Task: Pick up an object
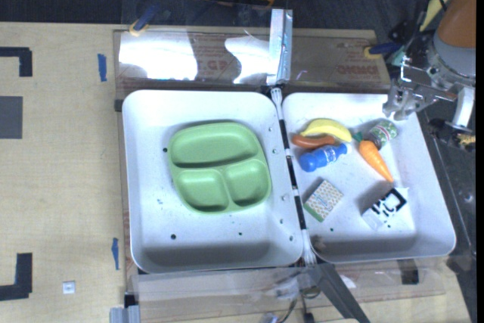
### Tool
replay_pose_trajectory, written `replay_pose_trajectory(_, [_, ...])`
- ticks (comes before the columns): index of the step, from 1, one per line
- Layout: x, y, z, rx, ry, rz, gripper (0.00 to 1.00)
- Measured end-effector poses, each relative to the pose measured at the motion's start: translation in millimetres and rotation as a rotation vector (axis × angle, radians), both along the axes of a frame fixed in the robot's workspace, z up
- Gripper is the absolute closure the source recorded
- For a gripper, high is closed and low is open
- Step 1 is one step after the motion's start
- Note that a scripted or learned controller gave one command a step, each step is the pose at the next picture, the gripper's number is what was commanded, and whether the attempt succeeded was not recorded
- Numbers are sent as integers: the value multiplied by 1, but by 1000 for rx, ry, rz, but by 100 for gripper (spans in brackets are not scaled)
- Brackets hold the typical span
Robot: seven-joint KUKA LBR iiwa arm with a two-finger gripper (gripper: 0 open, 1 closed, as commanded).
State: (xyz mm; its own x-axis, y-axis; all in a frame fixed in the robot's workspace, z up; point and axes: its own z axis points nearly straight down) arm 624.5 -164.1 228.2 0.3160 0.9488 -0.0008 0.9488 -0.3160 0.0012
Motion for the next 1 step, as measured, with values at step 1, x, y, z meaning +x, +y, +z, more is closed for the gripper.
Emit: replay_pose_trajectory(1, [-37,38,-16,2,3,-22,100])
